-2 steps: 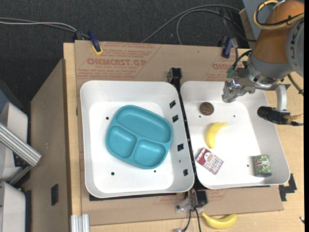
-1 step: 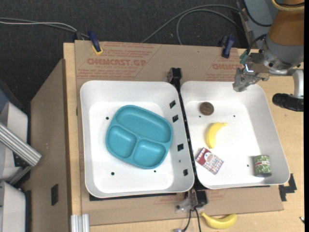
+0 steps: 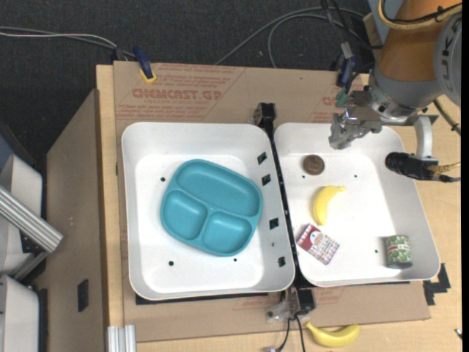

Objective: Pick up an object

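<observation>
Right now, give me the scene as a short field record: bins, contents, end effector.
left bin: teal divided plate
right bin: brown round object, banana, small printed packet, green can
outside bins: second banana at the bench's front edge
end effector: above the right bin's far rim, nothing seen between its fingers
nearest item to end effector: brown round object

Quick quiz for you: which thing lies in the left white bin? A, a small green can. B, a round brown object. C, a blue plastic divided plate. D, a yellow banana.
C: the blue plastic divided plate lies in the left white bin, while the yellow banana, small green can and round brown object sit in the right one.
</observation>
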Action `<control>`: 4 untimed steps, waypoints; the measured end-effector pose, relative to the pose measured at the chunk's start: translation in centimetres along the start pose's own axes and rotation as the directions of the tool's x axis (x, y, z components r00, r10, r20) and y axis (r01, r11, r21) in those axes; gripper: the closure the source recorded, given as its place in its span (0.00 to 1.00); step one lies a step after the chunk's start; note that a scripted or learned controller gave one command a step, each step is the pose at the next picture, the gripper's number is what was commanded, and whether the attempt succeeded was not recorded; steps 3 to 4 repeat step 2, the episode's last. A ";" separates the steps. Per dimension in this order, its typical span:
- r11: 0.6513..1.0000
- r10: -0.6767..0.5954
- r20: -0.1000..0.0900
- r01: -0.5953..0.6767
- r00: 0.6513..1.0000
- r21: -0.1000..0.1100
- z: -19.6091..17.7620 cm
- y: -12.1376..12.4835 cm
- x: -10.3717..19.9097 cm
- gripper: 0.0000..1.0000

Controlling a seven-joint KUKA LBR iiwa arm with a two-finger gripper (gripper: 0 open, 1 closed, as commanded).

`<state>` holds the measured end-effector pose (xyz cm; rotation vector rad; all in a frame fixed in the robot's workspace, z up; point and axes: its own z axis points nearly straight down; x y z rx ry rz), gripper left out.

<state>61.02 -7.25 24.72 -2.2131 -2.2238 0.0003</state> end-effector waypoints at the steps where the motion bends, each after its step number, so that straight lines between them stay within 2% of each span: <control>1: 1.000 -0.003 -0.001 0.003 1.000 0.000 0.6 -1.1 6.3 1.00; 2: 1.000 -0.002 0.000 0.002 1.000 0.002 2.3 -1.3 11.7 1.00; 4: 1.000 -0.002 0.000 0.002 1.000 0.002 2.3 -1.3 11.7 1.00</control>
